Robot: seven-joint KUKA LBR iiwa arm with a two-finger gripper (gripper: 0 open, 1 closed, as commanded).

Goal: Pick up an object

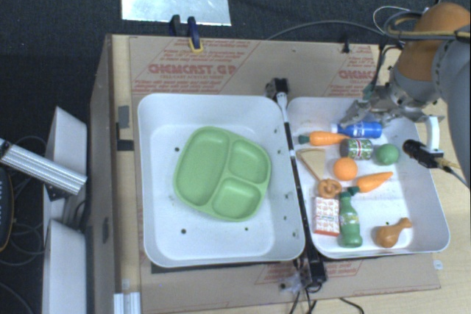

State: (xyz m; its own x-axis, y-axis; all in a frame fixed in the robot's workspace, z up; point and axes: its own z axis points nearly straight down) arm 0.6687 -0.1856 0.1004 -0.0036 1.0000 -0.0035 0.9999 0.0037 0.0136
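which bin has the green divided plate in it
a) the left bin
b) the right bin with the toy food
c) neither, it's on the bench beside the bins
a: the green divided plate lies flat inside the left bin, while the right bin holds the toy food, such as the green bottle.

Divided tray (221,173) lying in left bin (158,121); toy foods crowding right bin (434,220); both bins sitting side by side on surface (221,62).

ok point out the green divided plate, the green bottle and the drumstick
green divided plate (221,173), camera view, on the ridge between its compartments
green bottle (349,223), camera view, on the middle of its body
drumstick (388,234), camera view, on its thick meaty end
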